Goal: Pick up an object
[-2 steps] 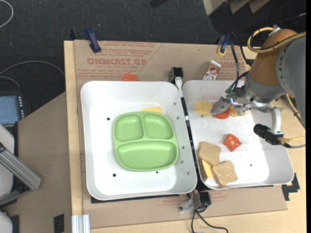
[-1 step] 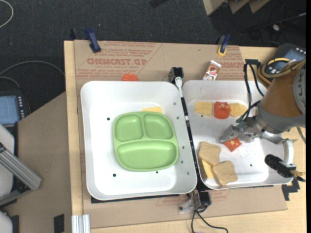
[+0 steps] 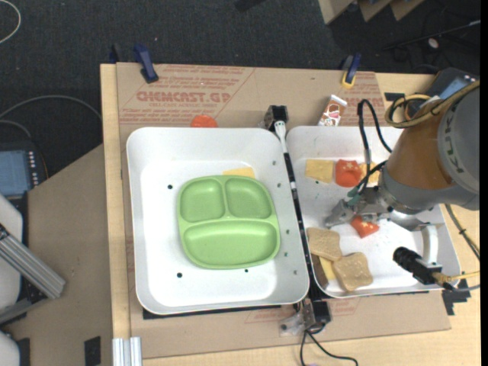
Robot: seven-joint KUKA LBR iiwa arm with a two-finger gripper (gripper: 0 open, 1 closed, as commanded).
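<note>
The end effector [image 3: 352, 212] is hovering in the right bin [image 3: 450, 269], its state impossible to tell, just beside a small red piece [image 3: 365, 227] that is looking like light, stiff, smooth plastic food, probably best pinched across its narrow sides.

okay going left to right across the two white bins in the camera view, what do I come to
Green divided plate in the left bin → black clip at the seam between the bins → tan bread slices at the near-left of the right bin → gripper over a red piece → grey arm.
</note>
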